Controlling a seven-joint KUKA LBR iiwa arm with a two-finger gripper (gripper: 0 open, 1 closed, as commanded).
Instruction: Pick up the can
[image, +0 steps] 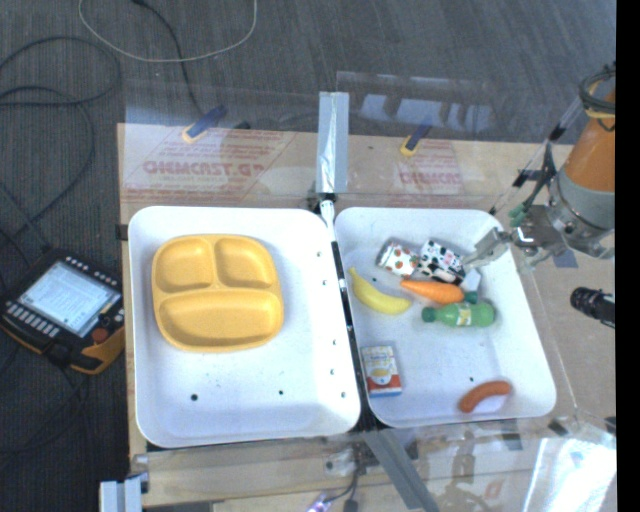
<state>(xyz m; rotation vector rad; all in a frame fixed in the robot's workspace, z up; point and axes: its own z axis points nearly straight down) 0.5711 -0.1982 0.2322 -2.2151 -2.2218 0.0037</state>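
The can (396, 260) lies on its side in the right bin (520, 345), near the bin's upper middle. It is white with red spots and a silver end facing left. A black-and-white cow-patterned carton (440, 260) touches its right side. My gripper (484, 250) reaches in from the right over the bin's upper right part, just right of the carton and a short way from the can. Nothing shows held in it.
The right bin also holds a banana (378, 293), a carrot (432, 291), a green bottle (460, 315), a small orange-and-blue box (381, 369) and a sausage (485, 396). A yellow divided plate (217, 291) lies in the left bin (240, 400). A pendant (65, 310) lies left of the bench.
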